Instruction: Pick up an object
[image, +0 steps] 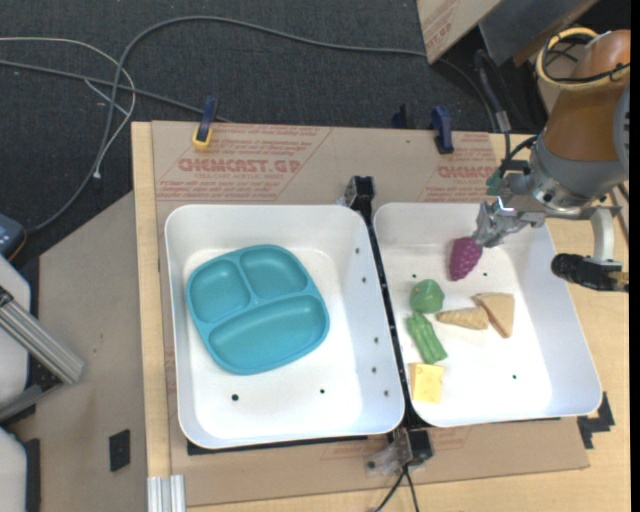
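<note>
While the purple grape bunch (463, 258) hangs in the right bin (560, 390) beneath the jaws, apparently pinched at its top, lifting is judged underway, and a steady rise is called for.

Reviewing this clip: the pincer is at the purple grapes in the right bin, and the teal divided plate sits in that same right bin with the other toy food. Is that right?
Not quite. The camera view shows the teal divided plate in the left bin, by itself. The rest holds: the pincer is at the purple grapes in the right bin, among the other toy food.
</note>
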